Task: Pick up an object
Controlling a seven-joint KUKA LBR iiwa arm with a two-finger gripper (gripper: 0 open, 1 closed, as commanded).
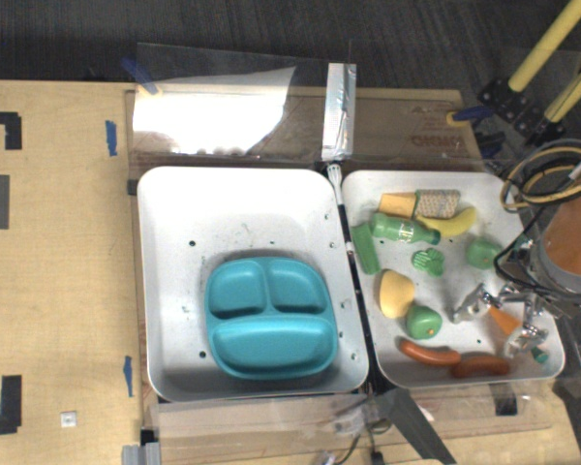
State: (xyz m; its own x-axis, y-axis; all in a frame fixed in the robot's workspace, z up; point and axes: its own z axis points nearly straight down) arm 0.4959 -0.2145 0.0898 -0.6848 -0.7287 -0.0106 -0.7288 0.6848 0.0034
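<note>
Nearest the camera, along the front wall of the right bin (547, 381), lie two sausages (429, 353) end to end, reddish and slender. Behind them sit a green ball (424, 322) and a yellow pear-shaped piece (396, 293). Farther back are a green bottle (404, 231), an orange block (398, 204), a banana (452, 225) and a small green piece (482, 252). The left bin (174, 211) holds a teal divided tray (268, 318). Both bins stand on the table (48, 289).

The gripper (504, 316) is low in the right bin's right-front part, its metal fingers (473, 303) spread apart with an orange piece (503, 320) lying between them; whether the fingers touch the piece cannot be told. The arm (566, 250) enters from the right, its orange band above the wrist.

The step in hand appears to be the closing grasp on the orange piece. To do it well, the fingers should probably straddle the piece evenly, reach the bin floor, close fully before any lift, and rise straight, keeping clear of the nearby right sausage and the bin wall. A small, angled piece may slip out sideways if caught by one edge.

The orange piece lies directly at the gripper; the sausages lie just in front of it, the green ball to its left.
</note>
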